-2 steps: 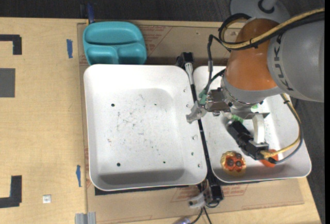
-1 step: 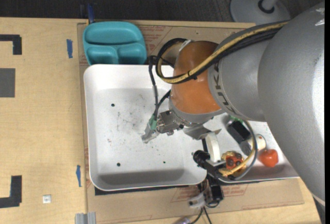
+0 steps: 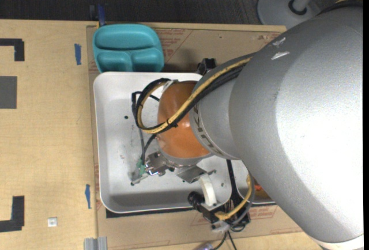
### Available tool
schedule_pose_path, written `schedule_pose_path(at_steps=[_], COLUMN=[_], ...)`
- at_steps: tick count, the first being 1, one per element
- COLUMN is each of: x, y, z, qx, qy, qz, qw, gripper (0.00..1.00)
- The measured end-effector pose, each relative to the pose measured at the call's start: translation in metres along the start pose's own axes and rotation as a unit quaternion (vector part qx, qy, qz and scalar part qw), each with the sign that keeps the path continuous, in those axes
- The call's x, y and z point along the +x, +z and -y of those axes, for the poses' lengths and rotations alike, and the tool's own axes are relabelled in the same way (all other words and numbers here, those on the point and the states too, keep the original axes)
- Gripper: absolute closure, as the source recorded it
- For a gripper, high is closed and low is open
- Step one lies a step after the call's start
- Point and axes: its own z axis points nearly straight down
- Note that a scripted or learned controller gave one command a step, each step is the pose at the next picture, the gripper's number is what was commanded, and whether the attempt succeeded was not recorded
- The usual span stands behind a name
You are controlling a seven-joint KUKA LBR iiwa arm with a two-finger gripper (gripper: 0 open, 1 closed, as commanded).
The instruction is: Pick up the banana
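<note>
**Over the left bin, arm lowered for a grasp**

Over the white bin [image 3: 109, 145] on the worktop [image 3: 46, 128], the grey arm [image 3: 288, 128] is held low, its orange band [image 3: 179, 122] above the gripper [image 3: 144, 171], presumably to reach for something on the bin floor. Whether the gripper is open or closed cannot be told. The banana's place cannot be made out, being perhaps hidden under the arm. A teal tray [image 3: 128, 47] lies beyond the bin.

light: bright, even overhead | glare: arm [image 3: 300, 122] shell | shadow: dark floor strip at top | focus: arm soft
</note>
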Motion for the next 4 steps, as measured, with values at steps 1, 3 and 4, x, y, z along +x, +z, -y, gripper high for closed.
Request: schedule_pose_path(at_steps=[1,3,4], x=[0.002,0.026,0.027], y=[-0.01,0.0,-0.01], z=[-0.001,-0.01,-0.01], qx=[-0.002,0.001,0.0], qy=[0.001,-0.063,-0.063], qz=[-0.002,0.0,0.0], qw=[1.0,0.998,0.998], gripper=[1.0,1.0,1.0])
